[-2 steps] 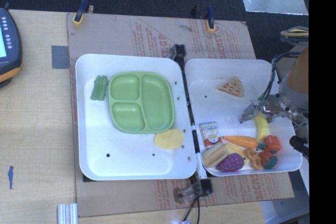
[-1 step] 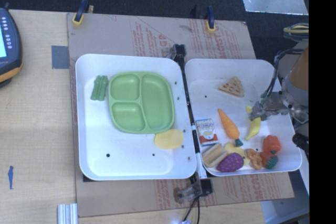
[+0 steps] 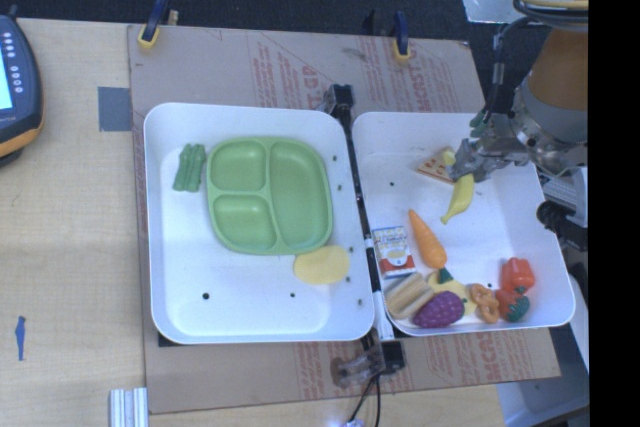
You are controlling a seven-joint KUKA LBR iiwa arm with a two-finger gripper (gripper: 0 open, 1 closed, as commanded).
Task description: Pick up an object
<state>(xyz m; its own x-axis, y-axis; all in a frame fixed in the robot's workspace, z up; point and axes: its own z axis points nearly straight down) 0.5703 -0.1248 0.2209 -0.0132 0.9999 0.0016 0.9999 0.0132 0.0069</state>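
Note:
My gripper (image 3: 472, 165) hangs over the upper part of the right bin (image 3: 530, 215). A yellow banana (image 3: 460, 199) points down from it, its upper end pinched between the fingers. Just left of the gripper a pizza slice (image 3: 435, 166) lies on the bin floor. An orange carrot (image 3: 427, 238) lies below the banana. Along the bin's lower edge sit a bread roll (image 3: 406, 293), purple grapes (image 3: 440, 309), a small orange piece (image 3: 484, 301) and a red pepper (image 3: 516, 275).
The left bin (image 3: 180, 275) holds a green divided plate (image 3: 270, 194), a green bean pod (image 3: 189, 166) at its left and a yellow chip (image 3: 321, 265) below it. A small packet (image 3: 392, 249) lies by the divider between the bins. A handheld pendant (image 3: 15, 85) sits far left.

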